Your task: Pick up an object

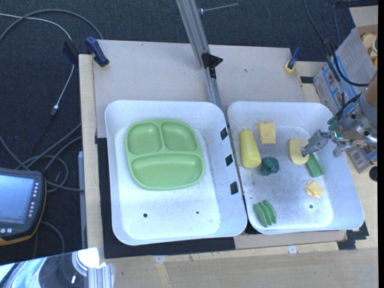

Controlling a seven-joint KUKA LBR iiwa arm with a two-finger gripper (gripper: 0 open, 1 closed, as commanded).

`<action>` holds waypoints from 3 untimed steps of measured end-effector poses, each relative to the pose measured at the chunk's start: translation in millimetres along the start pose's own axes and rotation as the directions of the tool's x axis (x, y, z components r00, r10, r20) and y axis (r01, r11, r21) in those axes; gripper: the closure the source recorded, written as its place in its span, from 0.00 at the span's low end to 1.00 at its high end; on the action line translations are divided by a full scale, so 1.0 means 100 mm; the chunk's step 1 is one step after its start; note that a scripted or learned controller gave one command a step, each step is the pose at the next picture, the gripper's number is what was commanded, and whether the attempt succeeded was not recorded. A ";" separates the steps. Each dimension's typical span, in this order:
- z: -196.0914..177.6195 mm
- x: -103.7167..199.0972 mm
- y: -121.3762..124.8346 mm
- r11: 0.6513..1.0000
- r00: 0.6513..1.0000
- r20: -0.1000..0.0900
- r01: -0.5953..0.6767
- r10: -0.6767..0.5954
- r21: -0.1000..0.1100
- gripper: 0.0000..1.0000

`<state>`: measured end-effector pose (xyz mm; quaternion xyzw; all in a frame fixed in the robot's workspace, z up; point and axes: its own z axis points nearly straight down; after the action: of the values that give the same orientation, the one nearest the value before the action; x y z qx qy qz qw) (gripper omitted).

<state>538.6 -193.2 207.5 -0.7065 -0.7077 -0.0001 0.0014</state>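
Observation:
The right bin (342, 218) holds several small toys. A yellow cylinder (249, 149) lies near its left wall, with a yellow block (267, 132) beside it and a dark green lump (269, 165) below. A pale yellow round piece (296, 151) and a green strip (314, 165) lie toward the right. A small yellow piece (314, 189) and a green ridged item (264, 212) lie nearer the front. My gripper (327, 146) hovers over the bin's right side, open, its left finger just above the pale yellow piece. Nothing sits between the fingers.
The left bin (120, 221) bears a green divided plate (164, 154). A metal pole (195, 23) slants in from the top down to the gap between the bins. Boxes and cables crowd the right edge behind the arm.

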 end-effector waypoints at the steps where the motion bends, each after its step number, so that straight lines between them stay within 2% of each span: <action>1: 0.00 0.00 0.00 1.000 1.000 0.000 0.000 0.000 0.000 0.00; 2: 0.61 0.03 0.05 1.000 1.000 -0.001 -0.001 0.001 0.006 0.00; 3: 1.13 0.04 0.05 1.000 1.000 -0.001 -0.001 0.001 0.003 0.00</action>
<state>543.2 -189.3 94.4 -0.7067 -0.7075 0.0007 0.0027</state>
